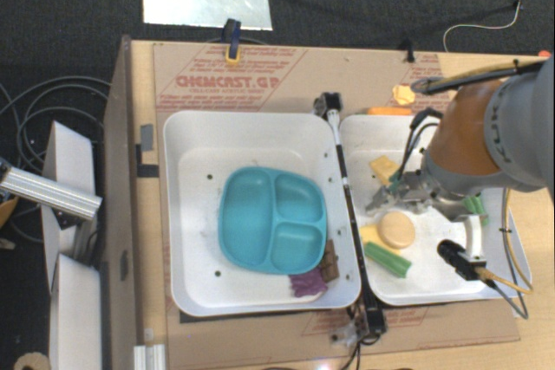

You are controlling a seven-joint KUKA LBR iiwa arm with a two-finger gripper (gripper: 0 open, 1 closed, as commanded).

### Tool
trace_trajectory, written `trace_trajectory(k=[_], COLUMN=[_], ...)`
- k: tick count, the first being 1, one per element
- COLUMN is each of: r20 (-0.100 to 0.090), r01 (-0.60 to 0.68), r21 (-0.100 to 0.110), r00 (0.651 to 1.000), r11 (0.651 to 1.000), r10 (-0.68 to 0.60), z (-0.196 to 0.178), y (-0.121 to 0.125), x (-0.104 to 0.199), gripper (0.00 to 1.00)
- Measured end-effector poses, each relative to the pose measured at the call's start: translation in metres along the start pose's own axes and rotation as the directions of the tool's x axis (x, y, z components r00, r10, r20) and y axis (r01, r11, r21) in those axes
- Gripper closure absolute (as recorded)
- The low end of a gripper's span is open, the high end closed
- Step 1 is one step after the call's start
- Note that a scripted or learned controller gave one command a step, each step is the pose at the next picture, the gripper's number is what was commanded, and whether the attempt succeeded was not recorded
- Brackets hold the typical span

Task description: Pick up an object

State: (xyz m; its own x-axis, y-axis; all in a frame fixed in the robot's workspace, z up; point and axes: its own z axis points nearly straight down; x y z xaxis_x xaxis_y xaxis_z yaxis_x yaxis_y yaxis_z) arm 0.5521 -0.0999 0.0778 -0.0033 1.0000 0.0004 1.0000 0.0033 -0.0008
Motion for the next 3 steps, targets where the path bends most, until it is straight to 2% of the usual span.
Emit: trace_trajectory(k=[1,2,3], r20=[0.006,-0.001,0.004], r01=[0.001,0.006,0.001], r21=[-0.014,-0.003,-0.022], r00=[1.0,1.0,1.0], r11=[1.0,1.0,1.0], r10=[-0.001,-0.006,-0.001], z=[-0.015,-0.034,-0.015], y=[0.108,0.095,0.087], x=[-0.062,-0.006,-0.012], gripper=[0.0,0.0,0.0])
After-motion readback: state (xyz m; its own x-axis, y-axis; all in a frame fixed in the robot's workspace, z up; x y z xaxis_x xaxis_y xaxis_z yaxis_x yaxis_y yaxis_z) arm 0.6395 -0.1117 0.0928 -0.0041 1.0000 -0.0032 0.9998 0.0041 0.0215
